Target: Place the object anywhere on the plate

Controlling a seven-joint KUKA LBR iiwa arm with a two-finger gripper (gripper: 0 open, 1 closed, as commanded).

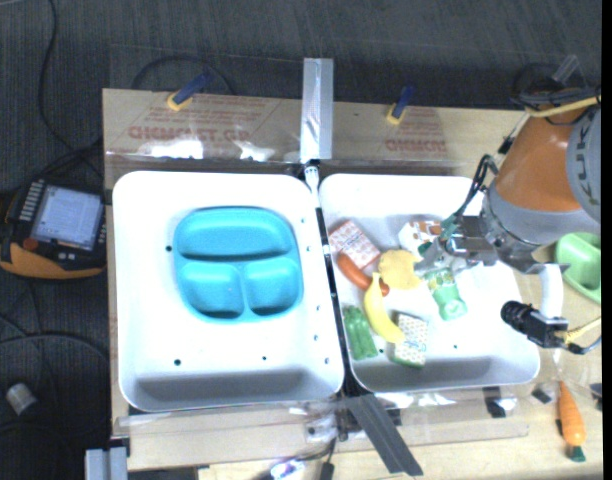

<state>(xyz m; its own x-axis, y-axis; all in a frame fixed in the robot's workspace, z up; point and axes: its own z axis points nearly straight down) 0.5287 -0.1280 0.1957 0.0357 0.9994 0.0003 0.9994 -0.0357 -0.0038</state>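
Note:
A blue three-compartment plate (236, 261) lies in the left bin (146, 368) with nothing on it. The right bin (486, 363) holds a pile of toy foods: a pink packet (351, 238), an orange sausage-like piece (354, 273), a yellow banana (378, 310), a yellow lump (399, 267), a green strip (359, 333), a checkered packet (412, 339), a small green bottle (447, 297) and a white and red item (418, 232). My gripper (438, 255) hangs low over the pile's right side, just above the green bottle and beside the yellow lump. No object shows clearly in its grasp.
The divider (324, 268) between the bins runs down the middle. My grey arm with its orange band (541, 168) covers the right bin's far right corner. A black cylinder (526, 318) juts over the right rim. Off the bench lie a handheld screen (61, 223), a green block (581, 258) and a carrot (571, 420).

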